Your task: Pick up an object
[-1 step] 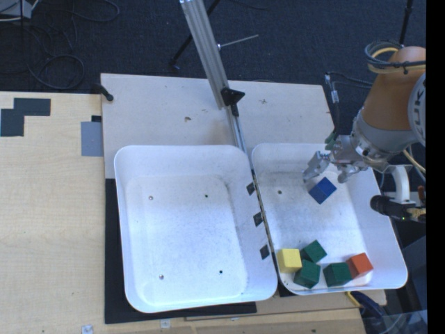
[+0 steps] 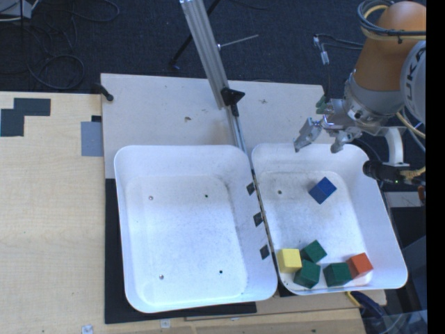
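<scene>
down at the near edge of the right bin (image 2: 389, 256) sits a little huddle of blocks: a yellow cube (image 2: 290, 259) on the left, a dark green cube (image 2: 314, 250) just behind it, another green cube (image 2: 306, 275) in front and touching the bin's near wall, a third green one (image 2: 337, 274) to its right, and an orange cube (image 2: 359, 264) closing off the row, pressed against that last green block. all five crowd together along the front rim. and there, well apart from the pack, a blue cube (image 2: 322, 190) lies alone in the middle of the bin floor, turned corner-on. up above the bin's far rim hangs the gripper (image 2: 322, 142), its two metal fingers spread apart and pointing down, nothing between them, clear of the blue cube and clear of every other block. the arm (image 2: 389, 47) comes in from the right, orange band sitting above the grey wrist. over to the left, the left bin (image 2: 132, 186) shows a speckled white floor with a few small dark dots. a slanted aluminium rail (image 2: 208, 51) runs down from the top toward the seam between the two bins, with a black clamp (image 2: 231, 97) on it. dark cables (image 2: 62, 19) trail over the floor beyond, and the pale wooden bench (image 2: 49, 221) spreads out on the left.
</scene>
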Action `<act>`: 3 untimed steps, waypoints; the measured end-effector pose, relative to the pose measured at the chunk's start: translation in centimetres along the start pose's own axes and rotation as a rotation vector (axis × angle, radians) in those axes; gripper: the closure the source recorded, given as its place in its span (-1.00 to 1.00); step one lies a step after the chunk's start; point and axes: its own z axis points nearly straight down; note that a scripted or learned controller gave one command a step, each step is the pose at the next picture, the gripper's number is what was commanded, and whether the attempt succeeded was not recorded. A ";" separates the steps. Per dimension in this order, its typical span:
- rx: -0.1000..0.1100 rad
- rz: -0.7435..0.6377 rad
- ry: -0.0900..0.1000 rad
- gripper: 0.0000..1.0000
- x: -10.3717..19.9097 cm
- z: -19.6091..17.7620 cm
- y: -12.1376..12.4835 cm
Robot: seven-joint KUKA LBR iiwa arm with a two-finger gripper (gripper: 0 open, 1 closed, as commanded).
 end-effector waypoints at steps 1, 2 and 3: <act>0.016 0.008 0.000 -1.00 -4.9 9.7 -0.8; 0.004 0.003 0.000 -1.00 -6.2 14.8 -2.1; 0.004 0.003 -0.002 -1.00 -2.8 16.5 -5.6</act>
